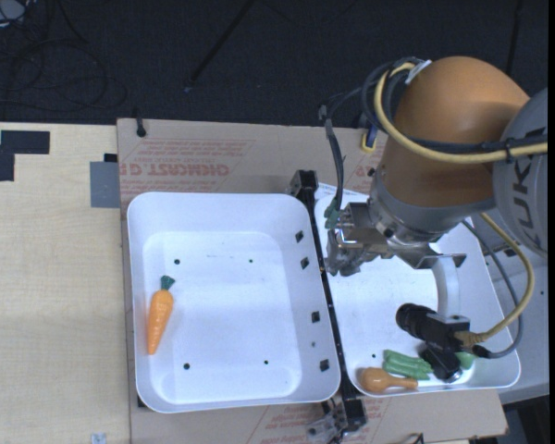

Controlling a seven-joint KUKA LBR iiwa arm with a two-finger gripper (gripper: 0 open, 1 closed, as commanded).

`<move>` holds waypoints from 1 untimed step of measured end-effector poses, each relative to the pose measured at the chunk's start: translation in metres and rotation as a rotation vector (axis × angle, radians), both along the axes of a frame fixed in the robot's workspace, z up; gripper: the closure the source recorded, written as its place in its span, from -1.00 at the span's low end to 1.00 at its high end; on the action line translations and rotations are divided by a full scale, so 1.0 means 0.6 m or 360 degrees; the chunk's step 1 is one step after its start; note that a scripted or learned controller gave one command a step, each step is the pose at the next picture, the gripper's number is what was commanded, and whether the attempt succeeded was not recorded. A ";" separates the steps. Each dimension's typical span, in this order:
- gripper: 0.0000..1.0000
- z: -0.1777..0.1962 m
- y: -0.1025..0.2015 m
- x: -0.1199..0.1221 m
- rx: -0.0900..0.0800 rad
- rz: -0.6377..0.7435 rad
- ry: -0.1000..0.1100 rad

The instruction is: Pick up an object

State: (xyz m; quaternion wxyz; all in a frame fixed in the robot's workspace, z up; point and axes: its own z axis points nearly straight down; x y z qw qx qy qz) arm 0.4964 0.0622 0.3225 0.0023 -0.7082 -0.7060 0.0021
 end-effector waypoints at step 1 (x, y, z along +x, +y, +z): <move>1.00 0.231 -0.043 0.010 0.0000 0.0006 -0.0032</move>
